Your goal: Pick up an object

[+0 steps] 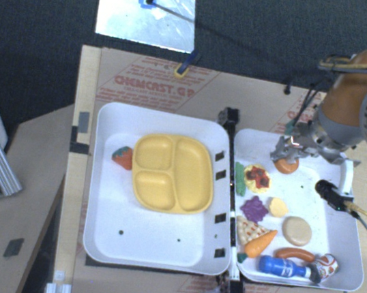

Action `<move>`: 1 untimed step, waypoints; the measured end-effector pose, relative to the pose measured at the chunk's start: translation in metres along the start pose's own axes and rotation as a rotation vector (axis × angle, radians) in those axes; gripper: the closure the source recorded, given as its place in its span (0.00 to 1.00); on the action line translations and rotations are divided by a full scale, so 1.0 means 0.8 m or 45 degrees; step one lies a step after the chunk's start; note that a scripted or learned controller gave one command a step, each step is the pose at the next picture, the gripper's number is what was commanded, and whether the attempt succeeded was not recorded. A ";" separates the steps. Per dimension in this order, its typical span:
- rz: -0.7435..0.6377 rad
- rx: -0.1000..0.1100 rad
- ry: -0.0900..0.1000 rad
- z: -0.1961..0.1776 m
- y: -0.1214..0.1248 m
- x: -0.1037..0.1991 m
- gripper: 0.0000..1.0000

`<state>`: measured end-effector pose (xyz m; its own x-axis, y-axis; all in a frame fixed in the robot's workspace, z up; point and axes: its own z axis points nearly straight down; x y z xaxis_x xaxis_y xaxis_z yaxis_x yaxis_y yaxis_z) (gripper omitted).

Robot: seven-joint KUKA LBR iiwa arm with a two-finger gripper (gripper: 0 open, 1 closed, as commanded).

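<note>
Gripper (288, 152) is low at 12 o'clock of the right bin (353, 252), just above the orange round piece (287, 165); can't tell whether it's gripped. Risks: the rounded piece rolls or squirts out, and the bin's back wall close by could catch the gripper, leaving it to lift with nothing

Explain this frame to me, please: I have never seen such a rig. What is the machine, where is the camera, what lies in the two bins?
One fixed camera looks down at a slant on a bench with two white bins. The grey and orange machine at right is a robot arm; its gripper hangs over an orange toy in the right bin. I cannot tell whether it grips anything. That bin also holds toy food: a carrot, a purple cluster, a sausage, a blue bottle. The left bin holds a yellow divided tray and a strawberry.
</note>
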<state>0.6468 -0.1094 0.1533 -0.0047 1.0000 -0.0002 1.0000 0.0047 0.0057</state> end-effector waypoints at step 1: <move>-0.002 -0.001 0.000 -0.076 -0.001 0.010 1.00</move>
<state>0.6456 -0.1017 0.2145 -0.0063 1.0000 -0.0002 1.0000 0.0063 0.0067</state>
